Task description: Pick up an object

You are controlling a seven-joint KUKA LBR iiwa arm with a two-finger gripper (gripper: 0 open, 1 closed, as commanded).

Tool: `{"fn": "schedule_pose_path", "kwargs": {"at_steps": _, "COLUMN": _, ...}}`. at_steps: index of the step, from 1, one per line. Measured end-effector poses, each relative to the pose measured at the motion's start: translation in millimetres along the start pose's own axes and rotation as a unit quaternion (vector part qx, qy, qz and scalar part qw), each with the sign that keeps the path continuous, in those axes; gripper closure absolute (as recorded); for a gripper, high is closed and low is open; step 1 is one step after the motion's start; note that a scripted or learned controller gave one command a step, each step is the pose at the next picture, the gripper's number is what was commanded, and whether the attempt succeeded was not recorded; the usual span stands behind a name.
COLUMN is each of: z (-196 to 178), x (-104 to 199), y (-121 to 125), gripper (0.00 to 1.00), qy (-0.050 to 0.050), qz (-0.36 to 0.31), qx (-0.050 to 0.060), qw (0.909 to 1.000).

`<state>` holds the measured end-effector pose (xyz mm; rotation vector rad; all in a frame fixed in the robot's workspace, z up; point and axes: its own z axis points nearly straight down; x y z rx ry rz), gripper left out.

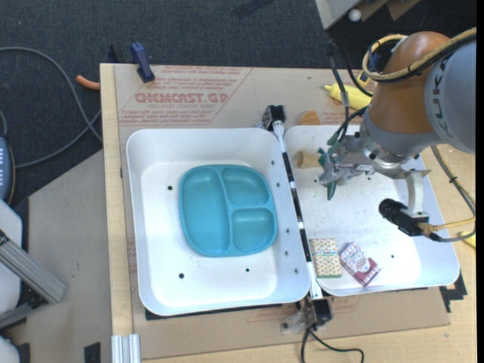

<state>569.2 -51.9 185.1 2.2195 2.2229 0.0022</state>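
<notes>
Left to right, then, your inventory runs as follows. One left bin (151,278), white and shallow, bearing one teal divided plate (227,209) with three compartments, lying flat near the bin's middle. One right bin (439,267), joined to the first along a black seam. Within it, by count: one small tan lump (299,158) at the upper left corner; one green-patterned packet (326,257) at the lower left, just beside the seam; one pink-and-white packet (358,263) just right of it, the two near each other but apart so far as you can judge.

One gripper (330,181), hanging over the right bin's upper middle, a thin green piece at its tip. Whether it is spread or closed you cannot tell from this slant, nor whether anything is caught in it.

The relation your next move turns on: both packets lie toward the near edge of the bin from the gripper, well apart from it, the green one almost straight below, its long axis running up-down in the view. The tan lump lies nearer, to the gripper's left.
</notes>
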Motion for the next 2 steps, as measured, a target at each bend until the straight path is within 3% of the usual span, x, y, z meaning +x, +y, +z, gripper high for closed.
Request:
{"fn": "schedule_pose_path", "kwargs": {"at_steps": 1, "z": 0.3, "x": 52.9, "y": -15.9, "gripper": 1.0, "qy": 0.001, "qz": 0.0, "qx": 0.002, "qw": 1.0}}
{"fn": "schedule_pose_path", "kwargs": {"at_steps": 2, "z": 0.7, "x": 52.3, "y": 9.5, "gripper": 1.0, "qy": 0.0, "qz": 0.0, "qx": 0.0, "qw": 1.0}}
